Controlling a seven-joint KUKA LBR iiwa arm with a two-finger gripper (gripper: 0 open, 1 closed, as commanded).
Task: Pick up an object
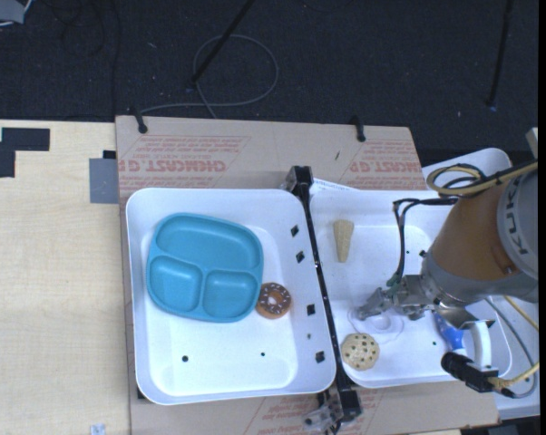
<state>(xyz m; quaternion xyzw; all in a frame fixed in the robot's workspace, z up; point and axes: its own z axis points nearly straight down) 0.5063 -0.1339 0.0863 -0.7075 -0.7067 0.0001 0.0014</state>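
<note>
In the right-hand bin (382,381), the pincer (375,308) is hanging low over the white floor, reaching in from the arm's grey and orange wrist (468,247) and pointing toward the divider (311,270) between the two bins. Whether it is open or closed I cannot tell, since its metal parts are blurring together against the pale bin; nothing is showing between them, so I am judging it to be carrying nothing.

The nearest candidate is the round cookie (359,351), lying flat just below the pincer's tip and slightly toward the divider, near but apart from it. Being round, it is offering no long axis, so any closing direction should be serving equally well. The ice-cream cone (344,239) is lying farther off, above the pincer and a little toward the divider, with its long axis running up and down the view, wide end away from the pincer and narrow end pointing back toward it. A grasp there would be needing the closing direction set across that axis.

Beyond the divider, well apart from the pincer, the doughnut (274,301) is resting against the lower right corner of the blue divided plate (203,266). My judgement is that the cookie is the shortest reach: a small shift down the view, then a descent
</note>
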